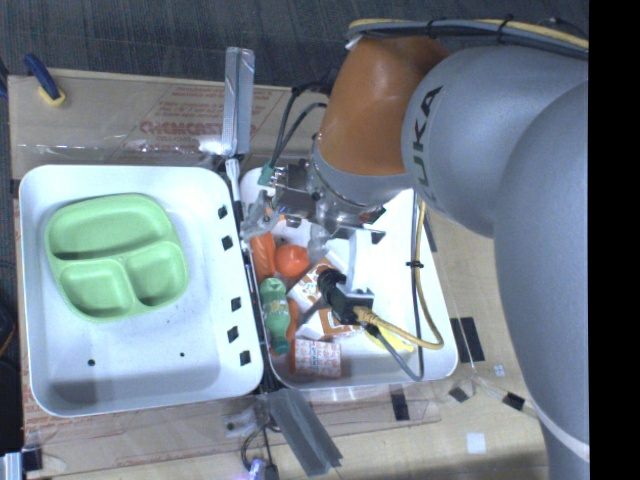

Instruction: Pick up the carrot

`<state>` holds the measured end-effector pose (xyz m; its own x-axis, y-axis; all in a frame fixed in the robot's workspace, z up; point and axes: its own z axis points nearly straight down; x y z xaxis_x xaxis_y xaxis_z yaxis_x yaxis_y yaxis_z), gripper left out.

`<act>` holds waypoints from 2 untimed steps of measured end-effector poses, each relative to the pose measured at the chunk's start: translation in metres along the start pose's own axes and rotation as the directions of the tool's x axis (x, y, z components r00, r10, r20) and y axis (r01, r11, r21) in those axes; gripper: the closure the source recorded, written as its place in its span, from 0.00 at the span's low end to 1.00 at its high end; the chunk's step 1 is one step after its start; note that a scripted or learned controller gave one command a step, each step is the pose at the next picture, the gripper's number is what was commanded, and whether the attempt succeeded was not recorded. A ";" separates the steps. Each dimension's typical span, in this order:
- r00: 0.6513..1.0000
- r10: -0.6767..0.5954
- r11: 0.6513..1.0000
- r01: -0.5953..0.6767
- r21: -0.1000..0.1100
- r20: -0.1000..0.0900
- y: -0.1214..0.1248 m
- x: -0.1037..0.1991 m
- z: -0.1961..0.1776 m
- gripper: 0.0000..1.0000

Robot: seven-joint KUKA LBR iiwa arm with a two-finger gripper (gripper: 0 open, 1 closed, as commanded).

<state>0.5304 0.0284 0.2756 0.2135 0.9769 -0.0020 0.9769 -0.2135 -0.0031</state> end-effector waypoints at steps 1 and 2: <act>0.990 0.143 0.990 -0.143 0.001 0.000 0.091 -0.003 0.085 0.00; 0.990 0.142 0.990 -0.142 -0.001 -0.003 0.122 -0.073 0.084 0.00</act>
<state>0.6332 -0.0694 0.1919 0.3505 0.9366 0.0001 0.9366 -0.3505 -0.0019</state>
